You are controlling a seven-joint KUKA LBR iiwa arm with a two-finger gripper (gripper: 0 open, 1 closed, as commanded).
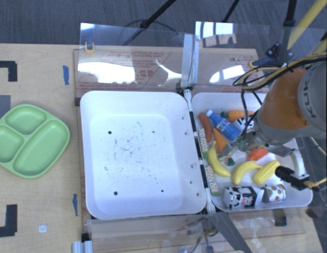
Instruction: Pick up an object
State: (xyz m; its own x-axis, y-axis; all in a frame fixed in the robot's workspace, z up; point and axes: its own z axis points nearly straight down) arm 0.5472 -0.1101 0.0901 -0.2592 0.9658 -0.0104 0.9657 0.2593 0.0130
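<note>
Gripper is down in the right bin, buried among the toys beneath the orange-banded wrist; whether it is open or closed I cannot tell. Right beside it lies the blue bottle, tilted across an orange carrot. Just below sit three yellow bananas, and a cow-print carton rests by the near wall. These look like light, hard plastic, likely slippery. The bottle's straight body, I'd judge, offers the surest hold, taken across its width. The left bin and green divided plate wait on the desk.
</note>
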